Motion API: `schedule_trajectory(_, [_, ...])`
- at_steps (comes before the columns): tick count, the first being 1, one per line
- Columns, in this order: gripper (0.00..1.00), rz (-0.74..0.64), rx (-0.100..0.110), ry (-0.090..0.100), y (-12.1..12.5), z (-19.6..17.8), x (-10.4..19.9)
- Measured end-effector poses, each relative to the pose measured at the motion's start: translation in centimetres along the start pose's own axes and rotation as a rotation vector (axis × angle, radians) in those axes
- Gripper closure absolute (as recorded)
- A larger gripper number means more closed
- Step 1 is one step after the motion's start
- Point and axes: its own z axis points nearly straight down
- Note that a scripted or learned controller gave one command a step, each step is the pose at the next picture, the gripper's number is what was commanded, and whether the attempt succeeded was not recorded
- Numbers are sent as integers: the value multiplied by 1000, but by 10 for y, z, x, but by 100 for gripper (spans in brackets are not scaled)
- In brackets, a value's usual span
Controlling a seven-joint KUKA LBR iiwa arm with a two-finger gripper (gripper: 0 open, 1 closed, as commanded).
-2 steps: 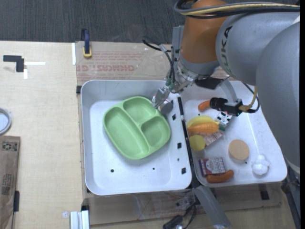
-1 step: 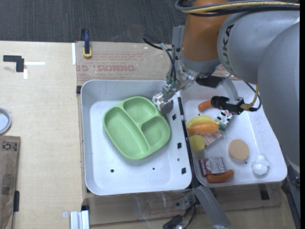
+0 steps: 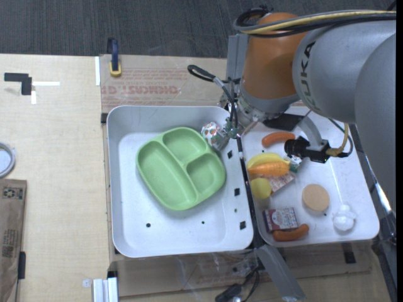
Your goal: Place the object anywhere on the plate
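A light green divided plate (image 3: 179, 167) lies in the left bin (image 3: 126, 187). A small white object with red and green marks (image 3: 210, 131) sits just past the plate's upper right rim. My gripper (image 3: 222, 134) hangs right beside it, at the wall between the two bins, touching or nearly touching the object. The grey arm with its orange band (image 3: 271, 49) comes down from the upper right and hides what lies behind the gripper.
The right bin (image 3: 359, 168) holds an orange sausage (image 3: 278, 138), a yellow and orange toy (image 3: 269, 163), a lemon (image 3: 261, 187), a tan disc (image 3: 315, 197), a red packet (image 3: 281, 218), another sausage (image 3: 291, 233) and a white lump (image 3: 344, 219).
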Motion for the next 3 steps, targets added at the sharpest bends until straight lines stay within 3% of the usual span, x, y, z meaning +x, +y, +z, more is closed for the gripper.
schedule_trajectory(1, [0, 0, 0, 0, 0, 0, 0])
schedule_trajectory(2, [0, -252, -9, -3, 42, 50, 6])
schedule_trajectory(3, [0, -240, -3, -2, 52, 98, 95])
